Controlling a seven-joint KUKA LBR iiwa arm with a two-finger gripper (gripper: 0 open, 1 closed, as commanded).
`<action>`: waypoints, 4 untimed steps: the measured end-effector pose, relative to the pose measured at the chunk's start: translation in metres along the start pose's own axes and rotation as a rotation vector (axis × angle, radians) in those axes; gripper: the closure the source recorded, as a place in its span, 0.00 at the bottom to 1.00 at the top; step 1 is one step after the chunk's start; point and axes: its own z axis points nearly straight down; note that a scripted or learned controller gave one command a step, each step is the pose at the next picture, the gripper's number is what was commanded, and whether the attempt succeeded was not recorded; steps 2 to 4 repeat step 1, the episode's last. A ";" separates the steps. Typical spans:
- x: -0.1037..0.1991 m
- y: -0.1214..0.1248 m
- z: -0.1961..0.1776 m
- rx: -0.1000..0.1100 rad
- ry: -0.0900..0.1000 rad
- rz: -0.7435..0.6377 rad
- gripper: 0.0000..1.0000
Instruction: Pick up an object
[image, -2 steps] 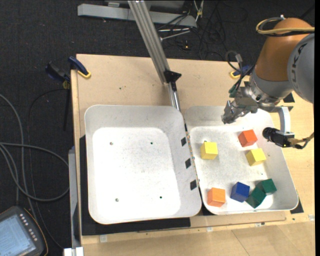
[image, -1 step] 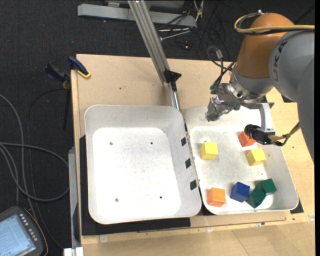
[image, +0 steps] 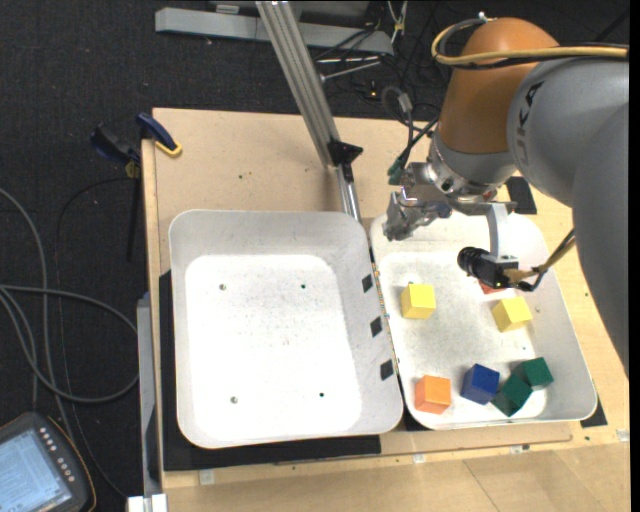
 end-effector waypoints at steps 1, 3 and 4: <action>0.052 -0.012 0.009 0.004 0.000 0.001 1.00; 0.052 -0.012 0.009 0.004 0.000 0.001 1.00; 0.052 -0.012 0.009 0.004 0.000 0.001 1.00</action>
